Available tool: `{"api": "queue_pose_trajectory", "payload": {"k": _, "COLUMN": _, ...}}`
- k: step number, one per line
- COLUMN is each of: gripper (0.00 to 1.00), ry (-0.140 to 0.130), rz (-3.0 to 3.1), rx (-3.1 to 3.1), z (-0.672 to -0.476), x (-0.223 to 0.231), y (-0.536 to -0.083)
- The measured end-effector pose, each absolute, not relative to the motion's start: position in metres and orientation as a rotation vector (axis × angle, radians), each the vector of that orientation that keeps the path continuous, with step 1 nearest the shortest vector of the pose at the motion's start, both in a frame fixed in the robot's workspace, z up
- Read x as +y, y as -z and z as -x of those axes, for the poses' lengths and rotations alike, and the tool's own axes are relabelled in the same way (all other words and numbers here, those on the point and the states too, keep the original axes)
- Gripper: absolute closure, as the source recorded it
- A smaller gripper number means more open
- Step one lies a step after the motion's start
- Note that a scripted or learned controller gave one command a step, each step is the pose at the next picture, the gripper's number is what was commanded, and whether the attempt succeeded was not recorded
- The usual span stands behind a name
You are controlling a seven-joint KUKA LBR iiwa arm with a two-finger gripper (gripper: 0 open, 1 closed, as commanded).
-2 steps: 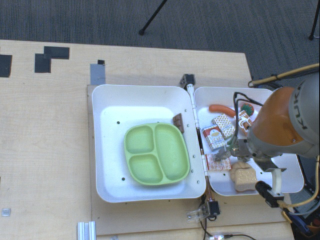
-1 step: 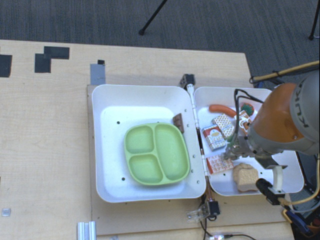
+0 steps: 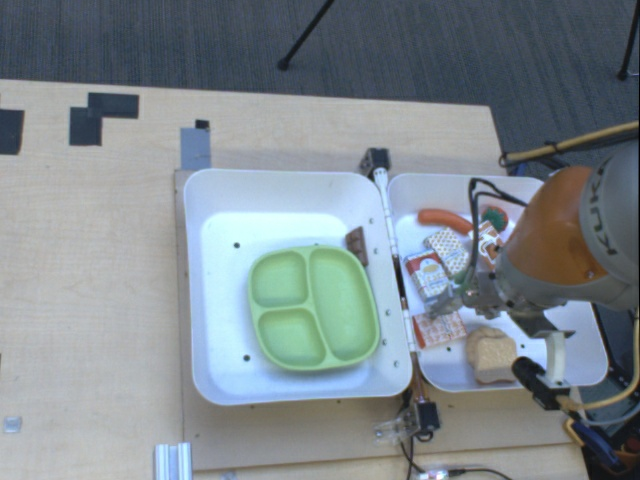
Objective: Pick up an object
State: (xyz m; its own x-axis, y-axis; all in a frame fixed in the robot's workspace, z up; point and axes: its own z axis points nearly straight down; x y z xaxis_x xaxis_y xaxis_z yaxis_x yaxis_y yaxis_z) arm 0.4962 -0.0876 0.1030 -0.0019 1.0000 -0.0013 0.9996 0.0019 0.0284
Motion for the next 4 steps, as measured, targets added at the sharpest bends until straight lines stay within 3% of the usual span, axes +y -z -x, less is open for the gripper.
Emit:
{"api": "queue_pose_trajectory", "payload": {"k": 1, "gripper": 1.0, "ry": -0.036, "rz": -2.202, "rx": 2.212, "z": -0.498, "x": -0.086, "y": -0.114}}
{"api": "queue_pose_trajectory", "payload": {"k": 2, "gripper": 0.0, "ry": -0.036, "rz": -2.202, "rx": 2.213, "z": -0.498, "x": -0.086, "y": -0.114}}
{"api": "queue_pose_trajectory", "payload": {"k": 3, "gripper": 1.0, "ry": -0.039, "rz": -2.199, "rx": 2.213, "z": -0.499, "x": -0.085, "y": -0.124}}
{"api": "queue_pose_trajectory", "payload": {"k": 4, "gripper": 0.0, "ry": -0.039, "rz": -2.198, "rx": 2.214, "z": -0.499, "x": -0.085, "y": -0.124}}
